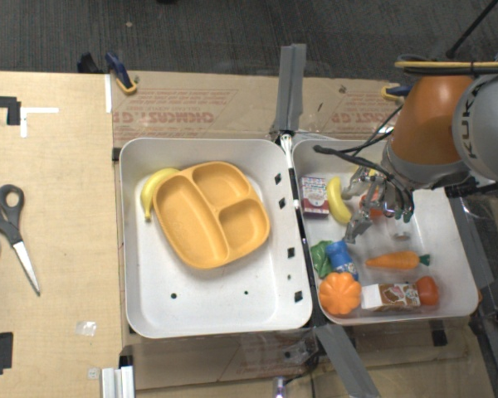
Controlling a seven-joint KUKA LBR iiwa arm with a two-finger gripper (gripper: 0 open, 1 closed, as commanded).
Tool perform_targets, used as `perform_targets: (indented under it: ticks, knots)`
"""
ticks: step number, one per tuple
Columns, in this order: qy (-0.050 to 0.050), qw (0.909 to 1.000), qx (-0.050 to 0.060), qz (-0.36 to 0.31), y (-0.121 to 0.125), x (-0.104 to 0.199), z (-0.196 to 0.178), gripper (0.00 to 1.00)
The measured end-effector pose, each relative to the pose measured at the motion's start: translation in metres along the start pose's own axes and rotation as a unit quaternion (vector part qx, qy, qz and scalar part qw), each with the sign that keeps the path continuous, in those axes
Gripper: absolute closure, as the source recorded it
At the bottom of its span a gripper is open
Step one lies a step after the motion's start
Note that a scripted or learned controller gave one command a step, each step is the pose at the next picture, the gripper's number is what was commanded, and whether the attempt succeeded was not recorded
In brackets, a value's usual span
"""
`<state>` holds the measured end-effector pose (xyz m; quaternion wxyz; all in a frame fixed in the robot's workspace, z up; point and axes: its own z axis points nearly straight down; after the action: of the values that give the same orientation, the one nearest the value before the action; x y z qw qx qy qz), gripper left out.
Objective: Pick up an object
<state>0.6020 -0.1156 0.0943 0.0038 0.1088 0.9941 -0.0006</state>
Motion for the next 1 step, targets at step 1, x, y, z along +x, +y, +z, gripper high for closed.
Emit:
perform_targets:
  ticks: [1]
  knots:
    - [0.0, 0.9974, 0.0, 0.072, 0.027, -0.0139, -0.0001, 0.0]
